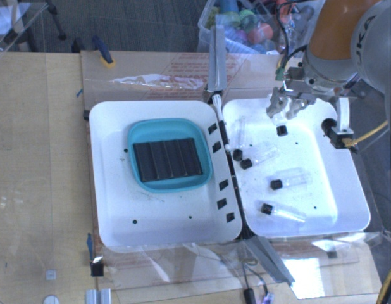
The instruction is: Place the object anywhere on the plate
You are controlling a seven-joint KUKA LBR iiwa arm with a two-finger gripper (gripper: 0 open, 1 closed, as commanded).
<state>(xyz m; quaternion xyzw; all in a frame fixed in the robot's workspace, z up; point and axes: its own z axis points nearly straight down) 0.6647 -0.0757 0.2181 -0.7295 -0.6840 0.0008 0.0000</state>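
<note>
Four clear plastic vials with black caps are lying in the right shallow white bin [347,201]: one near the divider [241,145], a second with its cap by the divider and its body pointing right [262,154], a third nearer the middle [289,180], and a fourth toward the front edge [283,213]. A small black cap-like piece [281,130] is sitting apart from them, just below the gripper [285,108]; whether it belongs to a fifth vial I cannot tell. All of these are resting on the bin floor, none on the plate.

The gripper is hovering over the back part of the right bin, and its two pale fingers [275,106] are pointing down with a narrow gap showing between them and nothing held there. Above it the orange band [341,14] of the grey arm is showing.

In the left shallow white bin [110,189] a teal, rounded-square plastic plate [137,138] is sitting near the middle, and it is holding one dark ribbed rectangular slab [167,160]. Both bins are standing side by side on the light wooden desk [37,170].
</note>
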